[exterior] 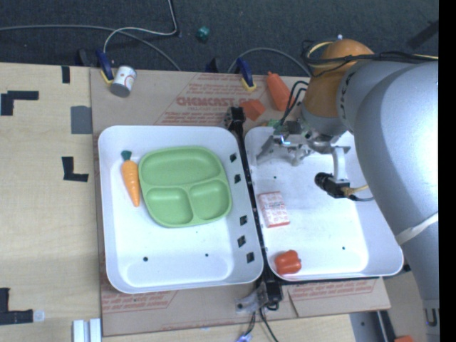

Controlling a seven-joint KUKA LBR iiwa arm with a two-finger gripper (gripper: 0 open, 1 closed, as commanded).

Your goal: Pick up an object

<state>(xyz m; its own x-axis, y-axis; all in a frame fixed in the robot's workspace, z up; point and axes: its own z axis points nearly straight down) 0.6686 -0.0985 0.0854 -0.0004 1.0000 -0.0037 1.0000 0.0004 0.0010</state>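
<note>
**Approach stage: nothing lifted yet**

Nearest, a red tomato-like toy [288, 262] lay at the right bin's [356, 262] front edge. Mid-bin, a small red-and-white packet [273, 209] lay flat. Farther back, the gripper [285, 148] hung low over the bin's rear corner; finger spread unclear, nothing seen between them. Judged next: shift forward over a target, then descend. Arm [399, 141] reached in from the right, wrist bent down.

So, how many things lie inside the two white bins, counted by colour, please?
Green: 1, the divided plate
Orange: 1, the carrot
Red: 1, the round toy
Pink and white: 1, the small packet
Total: 4
</note>
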